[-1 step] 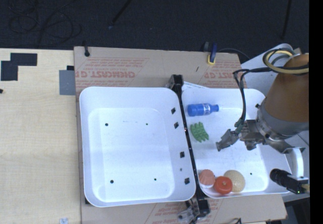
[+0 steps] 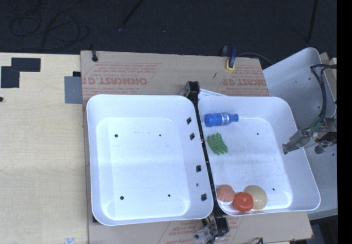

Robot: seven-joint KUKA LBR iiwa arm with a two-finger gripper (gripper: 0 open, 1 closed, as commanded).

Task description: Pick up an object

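The right bin [image 2: 275, 111] holds several objects. A blue bottle [image 2: 220, 119] lies on its side near the back left corner. Just below it sits a green bumpy object [image 2: 216, 143]. At the front of the bin three round things crowd together: a pink-orange one [image 2: 225, 193], a red one [image 2: 243, 201] and a beige one [image 2: 256, 195]. My gripper [image 2: 309, 142] hovers over the right rim of this bin, well away from all the objects. It is small and dark against the edge, and nothing is visible in it.
The left bin [image 2: 110, 111] stands beside the right one, with a black divider strip [image 2: 199, 144] between them. Both rest on a cardboard sheet [image 2: 143, 75] on the wooden bench. The arm's pale body [image 2: 294, 75] rises at the right.
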